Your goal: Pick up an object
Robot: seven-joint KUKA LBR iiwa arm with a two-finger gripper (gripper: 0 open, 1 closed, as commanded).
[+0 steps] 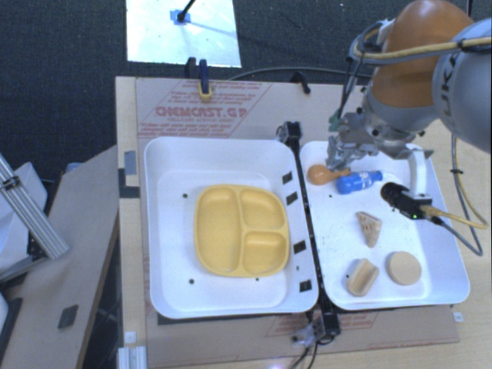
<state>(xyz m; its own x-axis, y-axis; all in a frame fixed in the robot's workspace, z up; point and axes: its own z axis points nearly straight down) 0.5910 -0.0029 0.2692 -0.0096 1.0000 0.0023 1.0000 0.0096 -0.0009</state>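
My gripper (339, 160) hangs low over the far left corner of the right bin (446, 283). Its tip is right above an orange spoon-shaped piece (320, 175) and beside a blue bottle (358, 181) that lies on its side. Further toward the front of the same bin lie a tan wedge (370, 228), a round tan disc (403, 267) and a tan bread-like chunk (361, 277). The arm's orange band and wrist cover the bin's far edge.
The left bin (169, 206) holds a yellow divided tray (240, 230). A black divider with clips (301, 221) runs between the bins. A black cable and a small black unit (400, 197) hang from the arm over the right bin's right side.
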